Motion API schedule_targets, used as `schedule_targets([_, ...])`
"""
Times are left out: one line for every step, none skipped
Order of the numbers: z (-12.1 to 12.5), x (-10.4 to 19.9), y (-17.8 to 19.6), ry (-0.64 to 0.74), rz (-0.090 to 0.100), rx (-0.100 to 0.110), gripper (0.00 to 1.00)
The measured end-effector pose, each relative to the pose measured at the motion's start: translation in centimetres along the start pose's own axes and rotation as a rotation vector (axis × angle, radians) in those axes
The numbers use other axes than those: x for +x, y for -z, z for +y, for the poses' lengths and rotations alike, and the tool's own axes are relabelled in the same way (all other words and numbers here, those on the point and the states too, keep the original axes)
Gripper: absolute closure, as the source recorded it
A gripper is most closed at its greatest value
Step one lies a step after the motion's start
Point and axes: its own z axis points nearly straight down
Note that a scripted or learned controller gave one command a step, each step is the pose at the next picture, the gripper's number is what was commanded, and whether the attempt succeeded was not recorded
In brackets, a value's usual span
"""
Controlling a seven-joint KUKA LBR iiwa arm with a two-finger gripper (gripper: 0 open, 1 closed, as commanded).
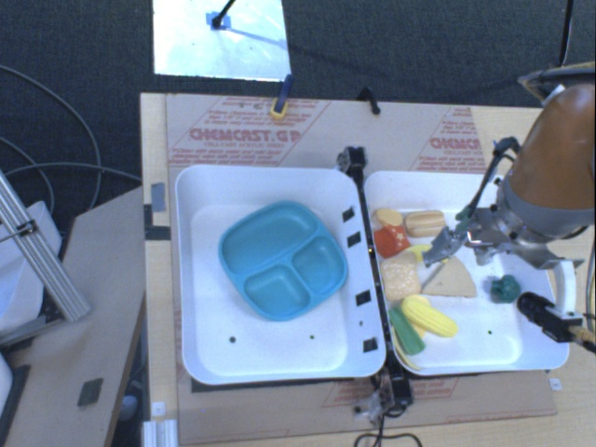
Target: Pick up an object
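- Bread slice (451,281), a tan wedge, lies in the right bin (484,343); my claw (440,250) hangs just above its left corner, holding nothing I can see.
- Corn cob (429,317) sits just below-left of the slice.
- Tomato (392,240) sits left of the slice.
- Blue plate (282,259) lies far left of it, in the left bin (205,343).

2 white bins (205,277), 1 blue tray (282,259), approx 8 toy foods (428,317).

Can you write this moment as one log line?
arm: over right bin | gripper: above toy food | blue plate: left bin | nothing seen held
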Motion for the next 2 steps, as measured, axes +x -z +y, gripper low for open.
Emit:
schedule_targets([-2.9,-1.1,-15.0,-0.005,0.001,0.004,0.00])
schedule_targets([-2.5,-1.1,-13.2,-0.004,-0.001,-0.007,1.00])
